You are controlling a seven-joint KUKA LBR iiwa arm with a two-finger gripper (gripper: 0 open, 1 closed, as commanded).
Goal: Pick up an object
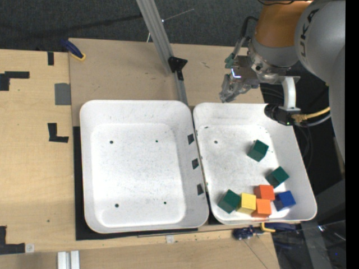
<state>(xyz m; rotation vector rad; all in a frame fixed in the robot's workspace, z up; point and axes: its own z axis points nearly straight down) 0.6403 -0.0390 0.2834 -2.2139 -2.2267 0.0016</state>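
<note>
The right bin (224, 116) holds several small blocks. A green block (258, 150) lies alone near its middle, and another green one (277, 176) sits lower right. Along the front edge cluster a dark green block (229, 201), a yellow block (248, 202), two orange blocks (263, 193) and a blue block (285, 200). My gripper (230, 91) hangs high above the far rim of the right bin, well away from the blocks. Nothing shows between its fingers.
The left bin (90, 150) stands beside the right one. A slanted metal bar (160, 35) crosses the bench behind the bins. Black tape marks and a grey patch (63, 93) lie on the bench at left. A cable (305, 116) trails from the arm at right.
</note>
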